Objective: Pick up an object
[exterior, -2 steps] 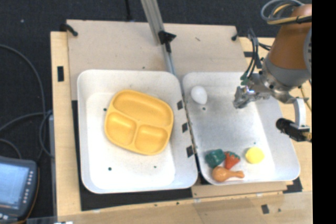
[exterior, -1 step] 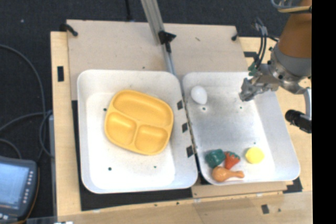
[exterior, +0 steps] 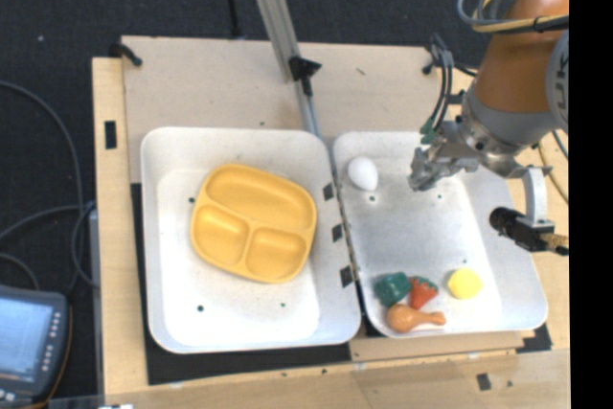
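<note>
Left bin (exterior: 163,235): a yellow divided plate (exterior: 253,221) with three compartments lies near its middle, tilted. Right bin (exterior: 508,302): a white egg-shaped object (exterior: 362,173) sits at about 10 o'clock, near the far left corner. Along the near edge, at about 6 o'clock, a dark green piece (exterior: 391,287), a red piece (exterior: 422,288) and an orange drumstick-shaped toy (exterior: 417,319) lie clustered, touching; a yellow ball (exterior: 465,284) rests just beside them at 5 o'clock. My gripper (exterior: 424,171) hangs over the right bin's far portion, at 12 o'clock, apart from the egg shape. My fingers' spread I cannot tell, and nothing shows between them.
</note>
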Available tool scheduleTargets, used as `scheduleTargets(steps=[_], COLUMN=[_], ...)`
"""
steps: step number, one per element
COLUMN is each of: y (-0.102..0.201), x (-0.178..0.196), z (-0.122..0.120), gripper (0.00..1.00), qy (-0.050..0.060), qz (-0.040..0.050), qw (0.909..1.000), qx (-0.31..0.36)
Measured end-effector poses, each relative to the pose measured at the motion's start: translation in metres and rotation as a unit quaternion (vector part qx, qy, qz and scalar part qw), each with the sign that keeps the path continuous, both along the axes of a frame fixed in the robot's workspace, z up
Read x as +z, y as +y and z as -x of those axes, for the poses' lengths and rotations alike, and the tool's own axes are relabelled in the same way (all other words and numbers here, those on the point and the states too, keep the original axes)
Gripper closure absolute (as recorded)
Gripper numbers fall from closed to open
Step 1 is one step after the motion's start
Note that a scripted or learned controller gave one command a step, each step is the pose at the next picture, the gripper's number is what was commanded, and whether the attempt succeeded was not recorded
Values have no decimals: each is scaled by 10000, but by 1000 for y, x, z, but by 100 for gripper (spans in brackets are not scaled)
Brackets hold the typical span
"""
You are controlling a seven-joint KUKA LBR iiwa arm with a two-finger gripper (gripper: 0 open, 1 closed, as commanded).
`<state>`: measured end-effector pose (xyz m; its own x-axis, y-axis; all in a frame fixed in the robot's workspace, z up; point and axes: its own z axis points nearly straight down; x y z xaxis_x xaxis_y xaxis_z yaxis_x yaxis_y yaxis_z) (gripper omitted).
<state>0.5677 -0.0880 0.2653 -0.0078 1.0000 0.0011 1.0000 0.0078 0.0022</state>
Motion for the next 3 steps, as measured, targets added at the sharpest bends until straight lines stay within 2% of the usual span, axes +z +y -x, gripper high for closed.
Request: scheduleTargets(steps=[3], y=[155], x=[-13], z=[34], gripper=[100], qy=[10], qz=[3], qw=[10000], qx=[-4])
